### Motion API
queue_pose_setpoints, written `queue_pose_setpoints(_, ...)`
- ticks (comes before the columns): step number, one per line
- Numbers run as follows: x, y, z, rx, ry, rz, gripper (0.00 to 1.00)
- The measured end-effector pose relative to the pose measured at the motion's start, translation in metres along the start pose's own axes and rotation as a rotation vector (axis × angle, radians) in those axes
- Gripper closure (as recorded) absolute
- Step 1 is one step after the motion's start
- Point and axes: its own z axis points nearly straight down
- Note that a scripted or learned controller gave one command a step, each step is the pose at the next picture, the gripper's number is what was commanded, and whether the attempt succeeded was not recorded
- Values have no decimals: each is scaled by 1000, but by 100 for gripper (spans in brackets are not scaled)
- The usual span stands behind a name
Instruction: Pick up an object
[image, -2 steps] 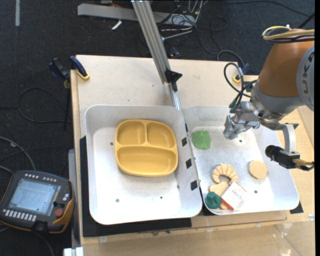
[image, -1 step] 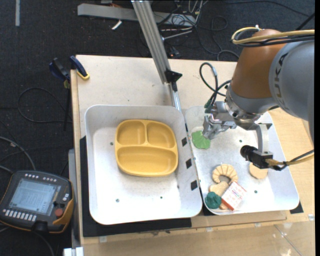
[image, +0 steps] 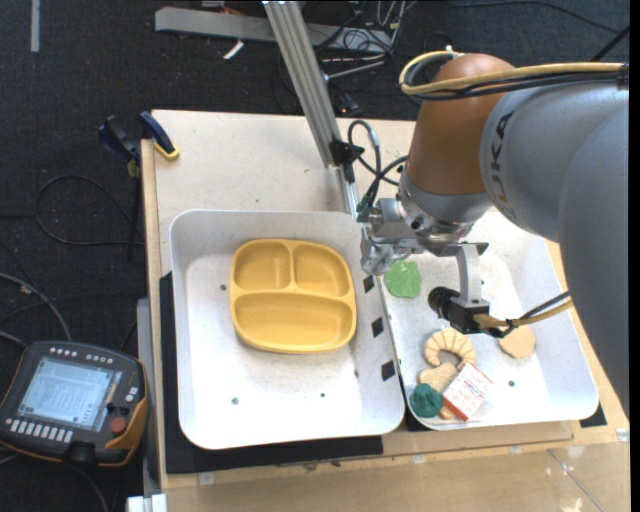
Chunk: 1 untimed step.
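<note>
A pale green flat object (image: 404, 280) lies unlifted in the right white bin (image: 560, 385) beneath the claw (image: 378, 256), grip unclear.

Counted on the bench: two bins, six loose things, one arm

Two white bins: left bin (image: 200, 400), right bin (image: 560, 380). One yellow divided tray (image: 293, 295). One light green piece (image: 404, 280). One croissant (image: 449, 347). One tan round piece (image: 518, 343). One dark green piece (image: 427, 400). One red-and-white packet (image: 466, 391).

Divided tray (image: 293, 296) in left bin (image: 200, 390), 5 small items in right bin (image: 560, 385), pendant (image: 70, 400) left of bench.
</note>
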Motion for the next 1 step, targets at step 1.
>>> queue_pose_setpoints(1,43,16,3,-1,-1,1,100)
